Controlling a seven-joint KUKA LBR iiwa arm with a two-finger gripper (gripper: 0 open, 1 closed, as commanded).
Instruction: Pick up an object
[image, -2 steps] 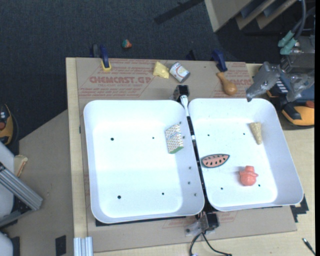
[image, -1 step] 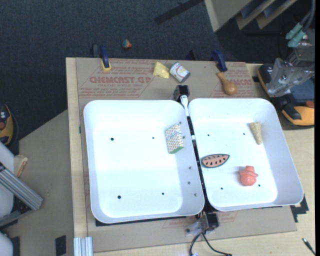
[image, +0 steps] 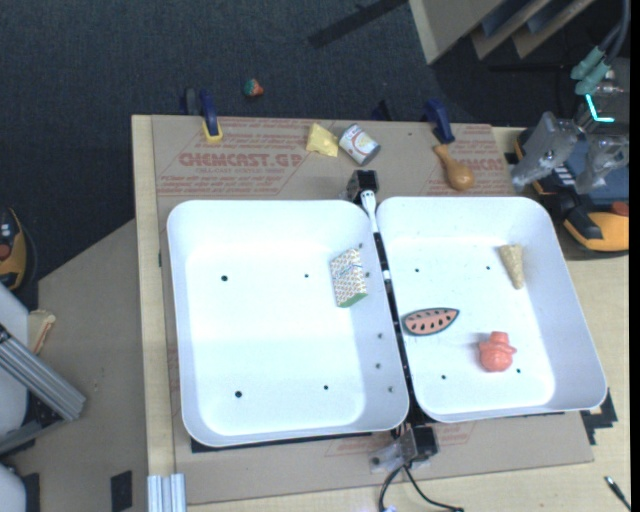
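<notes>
The claw (image: 560, 160) sits at about 2 o'clock from the middle of the bench (image: 150, 300), out past the top right corner of the right bin (image: 570, 330), over the clutter at the bench's edge. It is well apart from everything in the bins and touches none of it. From this angle I cannot tell how far it is open, and nothing can be seen held in it.

The step in hand, as I judge it, is the approach: choosing 1 target and getting above it. The right bin holds 3 candidates. A pale cone-shaped piece (image: 513, 265) lies at 1 o'clock in that bin, nearest the claw. A watermelon slice (image: 430, 321) lies at 9 o'clock, close to the bin's left wall. A pinkish-red lumpy toy (image: 496, 352) lies at 5 o'clock. The left bin (image: 200, 330) holds 1 thing, a small patterned packet (image: 348, 276), at 3 o'clock near its right wall.

To do this well, I would favour the lumpy toy: it stands taller than the flat slice and has free floor all round it. The slice looks thin and lies near a wall, which could block 1 side of the claw. Whichever is chosen, come down centred over it, with the claw wide and set across the narrower dimension, then close only once low enough.
</notes>
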